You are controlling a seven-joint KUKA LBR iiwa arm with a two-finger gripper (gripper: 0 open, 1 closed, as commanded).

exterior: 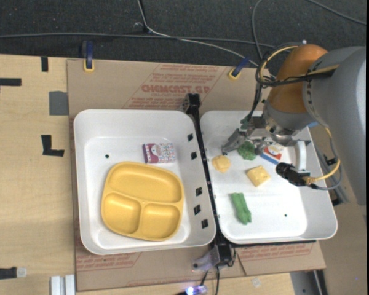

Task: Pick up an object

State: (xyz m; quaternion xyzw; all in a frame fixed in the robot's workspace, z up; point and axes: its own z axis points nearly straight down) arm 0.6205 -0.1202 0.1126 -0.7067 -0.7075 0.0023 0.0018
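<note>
My gripper (243, 146) is low over the back of the right bin (320, 226), open, its fingers (231, 144) splayed. A small dark green piece (248, 152) lies on the bin floor right at the fingertips, partly hidden by them. Just left of it sits a small yellow piece (221, 163). A larger yellow chunk (258, 176) lies in front of the gripper, and a long green piece (240, 207) rests nearer the front. A red, white and blue item (272, 153) peeks out under the wrist.
The left bin (86, 165) holds a yellow divided plate (142, 200) and a small pink packet (158, 153). A black divider (201, 165) runs between the bins. Cables loop off the arm (307, 91) at the right.
</note>
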